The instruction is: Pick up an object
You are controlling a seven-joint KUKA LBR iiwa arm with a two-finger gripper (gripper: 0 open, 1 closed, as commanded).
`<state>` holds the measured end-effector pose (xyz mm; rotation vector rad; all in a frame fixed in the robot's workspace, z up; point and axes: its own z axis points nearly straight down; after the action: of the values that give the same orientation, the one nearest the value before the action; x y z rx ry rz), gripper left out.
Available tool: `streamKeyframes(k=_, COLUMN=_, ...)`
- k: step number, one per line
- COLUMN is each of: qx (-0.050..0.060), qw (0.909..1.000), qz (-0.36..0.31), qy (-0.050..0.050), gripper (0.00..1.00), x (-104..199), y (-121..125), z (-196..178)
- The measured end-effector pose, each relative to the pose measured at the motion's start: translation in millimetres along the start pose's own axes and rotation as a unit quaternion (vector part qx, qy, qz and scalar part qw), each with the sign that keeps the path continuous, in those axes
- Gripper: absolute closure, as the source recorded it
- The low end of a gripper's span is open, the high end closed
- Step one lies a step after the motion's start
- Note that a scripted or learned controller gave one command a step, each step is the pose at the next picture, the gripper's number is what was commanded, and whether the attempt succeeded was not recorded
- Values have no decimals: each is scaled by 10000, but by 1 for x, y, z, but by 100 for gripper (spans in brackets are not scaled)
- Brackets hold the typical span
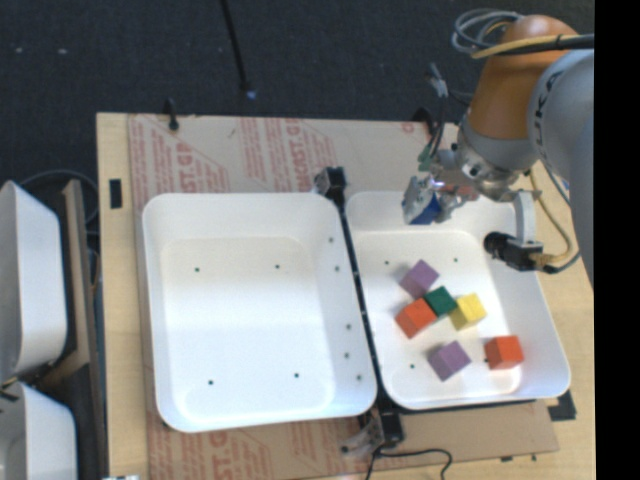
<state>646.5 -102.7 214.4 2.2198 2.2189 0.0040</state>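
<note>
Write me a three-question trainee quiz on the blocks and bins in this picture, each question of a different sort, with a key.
1. True or false: the green block touches the yellow block.
2. Multiple choice: which bin holds the blocks? A, the left bin; B, the right bin; C, both.
3. Fill in: two blocks share the colour ____, one above the green block in the picture, the other nearer the bin's near rim.

Key
1. True; they sit pressed together, with an orange block on the green one's other side.
2. B.
3. Purple.

The gripper hangs at the right bin's far rim with something blue at it; a grasp cannot be confirmed.
</note>
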Motion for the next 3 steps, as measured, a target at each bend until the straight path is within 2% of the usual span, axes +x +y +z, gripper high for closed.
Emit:
streamKeyframes(k=1, qx=14, qw=10000, qz=0, qy=2, gripper=100, x=-1, y=0, z=-13)
streamKeyframes(k=3, qx=14, qw=10000, qz=-19, qy=8, gripper=100, x=106, y=-36, z=-32)
